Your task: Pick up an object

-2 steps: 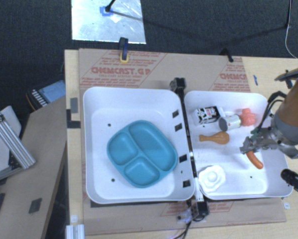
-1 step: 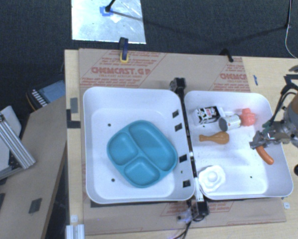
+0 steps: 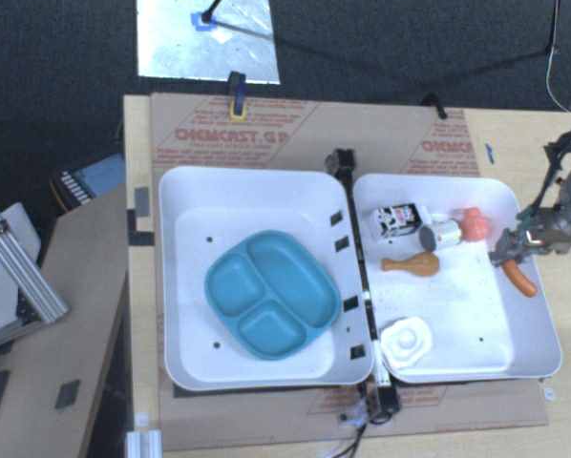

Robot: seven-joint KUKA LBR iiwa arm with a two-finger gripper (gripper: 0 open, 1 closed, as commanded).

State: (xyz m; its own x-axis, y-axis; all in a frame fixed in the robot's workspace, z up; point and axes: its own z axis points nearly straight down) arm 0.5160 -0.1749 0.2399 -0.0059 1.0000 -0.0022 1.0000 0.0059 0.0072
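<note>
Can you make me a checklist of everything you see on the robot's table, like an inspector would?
Surface: bench covered with printed brown cardboard, bearing a left bin and a right bin, both white.
Job's things: in the right bin, a black-and-white carton, a pink toy, a tan drumstick-shaped toy, a white round piece and an orange carrot-like toy.
Clutter: a teal divided plate in the left bin.
Grippers: gripper at the right bin's right edge, above the orange toy; grip unclear.
Cables: a thin wire top right.
Surroundings: dark floor, a shiny sheet, a metal rail.
</note>
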